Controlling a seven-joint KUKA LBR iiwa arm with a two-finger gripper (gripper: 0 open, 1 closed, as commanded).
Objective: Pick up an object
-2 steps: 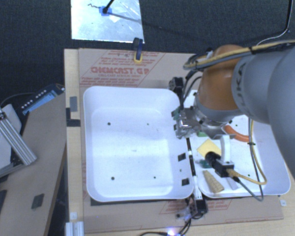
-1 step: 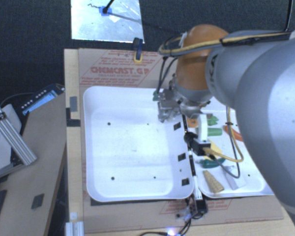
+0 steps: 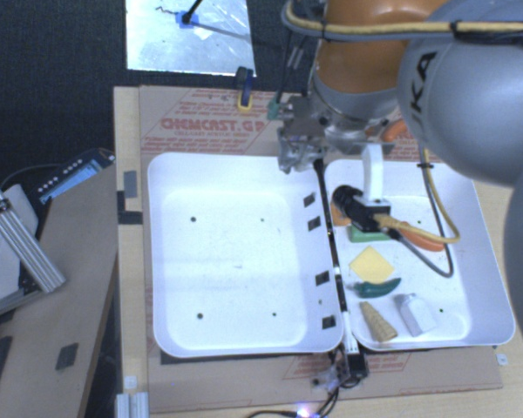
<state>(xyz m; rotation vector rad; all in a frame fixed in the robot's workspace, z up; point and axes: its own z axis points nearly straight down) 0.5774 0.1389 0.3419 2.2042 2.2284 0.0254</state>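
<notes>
My grey arm [image 3: 471,85] looms nearest the lens, over the far side of the bin on the view's right [image 3: 471,294]. My jaws hang at the far rim, above the divider between that bin and the left one [image 3: 227,251]; I cannot tell how wide they stand or whether they hold anything. The pickings lie toward the near rim from the jaws: a yellow slab [image 3: 370,264], a green pod [image 3: 380,287] just beside it, a tan cone [image 3: 379,320] and a pale bottle [image 3: 414,313]. The cone's long axis slants toward the near rim, so I judge the jaws should close across it.
</notes>
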